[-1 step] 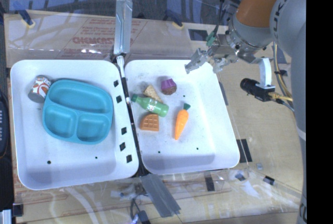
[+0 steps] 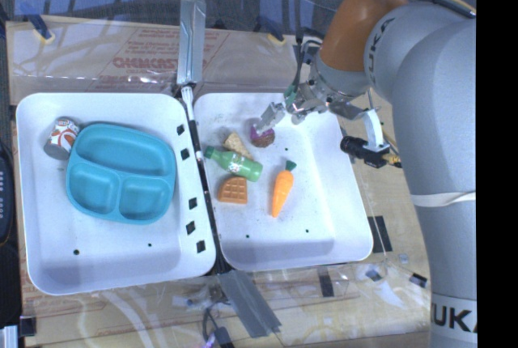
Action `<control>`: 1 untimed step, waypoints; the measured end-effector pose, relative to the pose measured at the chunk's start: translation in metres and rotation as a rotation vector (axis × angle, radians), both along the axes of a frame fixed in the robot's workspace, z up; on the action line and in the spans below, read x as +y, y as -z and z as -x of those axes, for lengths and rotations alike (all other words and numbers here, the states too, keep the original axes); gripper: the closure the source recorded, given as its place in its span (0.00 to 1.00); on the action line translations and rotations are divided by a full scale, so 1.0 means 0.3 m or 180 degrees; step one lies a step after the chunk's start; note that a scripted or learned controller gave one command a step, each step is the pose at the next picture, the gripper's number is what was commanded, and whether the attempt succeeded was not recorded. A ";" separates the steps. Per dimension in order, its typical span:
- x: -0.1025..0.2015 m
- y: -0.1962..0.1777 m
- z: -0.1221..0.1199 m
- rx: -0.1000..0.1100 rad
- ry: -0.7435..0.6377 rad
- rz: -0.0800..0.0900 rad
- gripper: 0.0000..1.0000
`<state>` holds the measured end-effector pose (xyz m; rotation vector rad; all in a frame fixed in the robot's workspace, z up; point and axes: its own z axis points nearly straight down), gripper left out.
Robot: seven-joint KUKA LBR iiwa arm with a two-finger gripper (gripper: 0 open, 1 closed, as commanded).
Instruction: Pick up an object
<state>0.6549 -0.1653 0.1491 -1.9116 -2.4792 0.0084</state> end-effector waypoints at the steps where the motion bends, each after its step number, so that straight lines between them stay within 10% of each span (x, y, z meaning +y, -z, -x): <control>1: 0.002 -0.052 -0.010 -0.0028 -0.0017 0.0008 1.00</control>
